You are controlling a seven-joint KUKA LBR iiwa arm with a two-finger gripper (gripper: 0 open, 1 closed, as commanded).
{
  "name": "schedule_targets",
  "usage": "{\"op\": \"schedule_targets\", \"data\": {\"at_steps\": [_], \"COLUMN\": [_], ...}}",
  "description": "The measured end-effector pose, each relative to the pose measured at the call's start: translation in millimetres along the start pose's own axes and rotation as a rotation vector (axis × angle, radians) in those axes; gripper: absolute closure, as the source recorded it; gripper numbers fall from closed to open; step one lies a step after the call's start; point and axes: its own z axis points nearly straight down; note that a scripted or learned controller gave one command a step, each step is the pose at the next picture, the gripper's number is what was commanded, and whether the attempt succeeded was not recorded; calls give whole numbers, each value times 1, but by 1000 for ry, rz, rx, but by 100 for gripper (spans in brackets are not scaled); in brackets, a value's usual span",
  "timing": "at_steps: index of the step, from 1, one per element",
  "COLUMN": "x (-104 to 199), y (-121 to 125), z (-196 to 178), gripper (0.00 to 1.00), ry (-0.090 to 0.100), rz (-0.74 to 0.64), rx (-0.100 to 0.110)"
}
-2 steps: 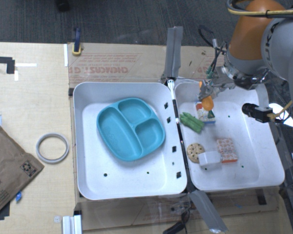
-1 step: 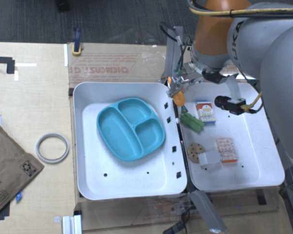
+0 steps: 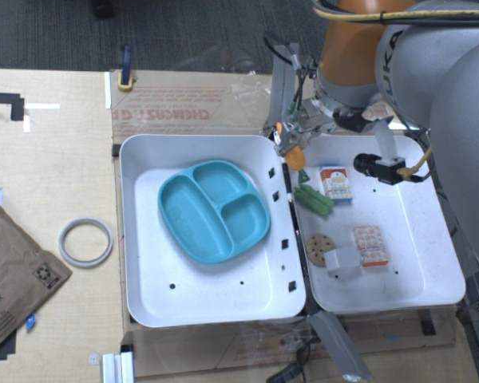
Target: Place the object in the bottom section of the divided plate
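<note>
One small orange object (image 3: 294,159) just beneath the claw (image 3: 285,136).

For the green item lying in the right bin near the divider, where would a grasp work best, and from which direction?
Probably across the middle of the green item, coming straight down from above. It lies flat on the right bin floor, elongated and slanted from upper left to lower right, so fingers should close across its narrow width. Its left end sits close to the bin wall, and the small box is near its right, leaving limited finger room.

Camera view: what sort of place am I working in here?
Probably a robotics lab test bench: two white bins side by side, a grey arm reaching in, and tape and cardboard lying about.
</note>
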Motion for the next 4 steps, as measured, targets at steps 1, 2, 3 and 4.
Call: {"op": "schedule_targets", "data": {"at_steps": [1,2,3,4], "x": [71,51,129,103], "y": [-42,-35,-38,-57], "z": [9,-41,42,75], "gripper": [100,100,100,100], "ry": [3,1,4,4], "rz": [-49,-159,-781,-954], "rx": [3,1,0,0]}}
